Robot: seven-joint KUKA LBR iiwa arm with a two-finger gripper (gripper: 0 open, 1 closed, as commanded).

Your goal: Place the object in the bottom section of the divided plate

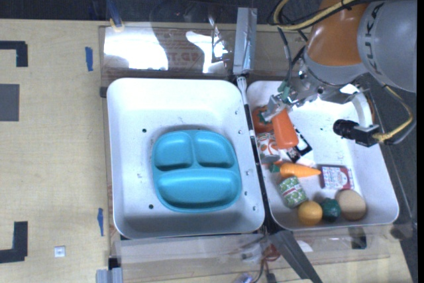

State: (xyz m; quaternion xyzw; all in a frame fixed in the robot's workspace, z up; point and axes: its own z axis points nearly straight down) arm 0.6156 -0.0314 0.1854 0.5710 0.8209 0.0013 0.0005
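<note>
Fingers of the grey two-finger gripper [281, 105] look clamped on the orange, smooth, light-looking plastic bottle [283, 129] over the right white bin [377, 162], apart from the blue divided plate [197, 169]; its stiff midsection suits gripping.

bright overhead light, strong glare on clear panel [165, 50] at 12 o'clock, white bins [132, 103] slightly blown out, soft shadows, mild blur overall, dark at top edge
</note>
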